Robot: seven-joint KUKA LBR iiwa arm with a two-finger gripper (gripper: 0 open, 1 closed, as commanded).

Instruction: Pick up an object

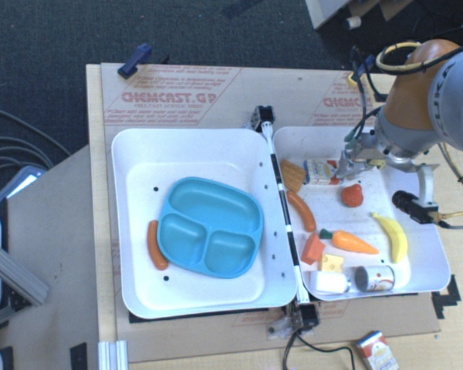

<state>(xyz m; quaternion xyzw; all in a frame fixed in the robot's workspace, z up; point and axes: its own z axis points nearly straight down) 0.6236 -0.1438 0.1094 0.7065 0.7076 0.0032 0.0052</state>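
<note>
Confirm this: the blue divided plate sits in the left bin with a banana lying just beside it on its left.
Not quite. The camera view shows the blue plate in the left bin, but beside it on its left lies a sausage. The banana is in the right bin.

1. The grey arm [428, 106] comes in from the right side, orange band sitting up top near the frame edge.
2. Wrist is bent downward, pointing the gripper [346, 166] down and leftward.
3. The gripper sits pretty low over the bench.
</note>
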